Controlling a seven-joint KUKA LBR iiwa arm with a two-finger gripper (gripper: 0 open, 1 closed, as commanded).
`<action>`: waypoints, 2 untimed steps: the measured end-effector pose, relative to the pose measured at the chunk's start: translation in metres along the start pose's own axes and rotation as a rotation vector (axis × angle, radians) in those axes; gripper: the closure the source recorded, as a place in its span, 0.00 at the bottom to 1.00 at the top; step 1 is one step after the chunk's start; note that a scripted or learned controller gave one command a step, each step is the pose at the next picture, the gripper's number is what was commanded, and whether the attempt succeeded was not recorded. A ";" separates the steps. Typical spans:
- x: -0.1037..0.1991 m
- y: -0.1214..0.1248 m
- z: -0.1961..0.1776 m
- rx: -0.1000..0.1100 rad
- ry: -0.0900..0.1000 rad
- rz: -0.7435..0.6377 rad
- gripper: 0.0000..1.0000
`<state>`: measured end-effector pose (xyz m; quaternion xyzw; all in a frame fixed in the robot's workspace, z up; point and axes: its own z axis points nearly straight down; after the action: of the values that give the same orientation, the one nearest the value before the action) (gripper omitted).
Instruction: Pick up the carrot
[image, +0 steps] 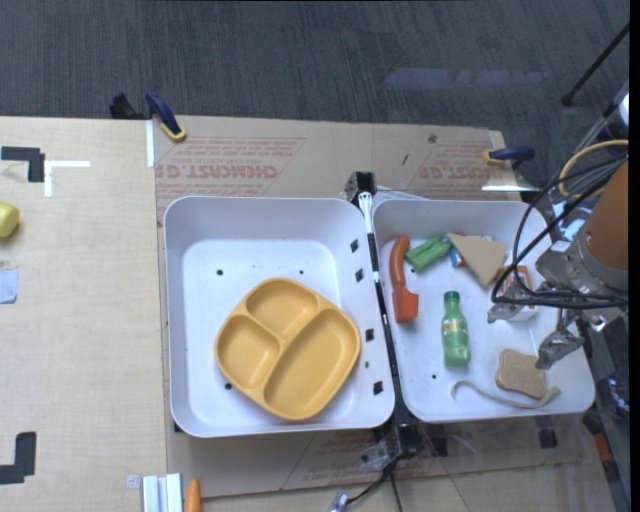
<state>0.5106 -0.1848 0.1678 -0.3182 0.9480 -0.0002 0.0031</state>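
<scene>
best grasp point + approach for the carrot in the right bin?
Likely the carrot's mid-shaft, from straight above, closing across its narrow width. It lies flat and lengthwise beside the right bin's left wall, so a side approach looks blocked there. The green bottle sits apart on the right. The end effector is over that bin's right side.

Dark grey carpet floor (300, 60) beyond a light wooden bench (80, 330); brown cardboard sheet (330, 160) clamped on top.

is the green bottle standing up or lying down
Lying down. The small green plastic bottle lies on its side on the floor of the right white bin, its cap toward the bin's far wall.
</scene>
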 end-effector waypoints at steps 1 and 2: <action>-0.022 0.055 0.068 -0.004 0.002 -0.137 0.00; -0.050 0.072 0.076 -0.004 0.002 -0.043 0.00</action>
<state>0.5072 -0.0968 0.0918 -0.3385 0.9410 0.0012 0.0015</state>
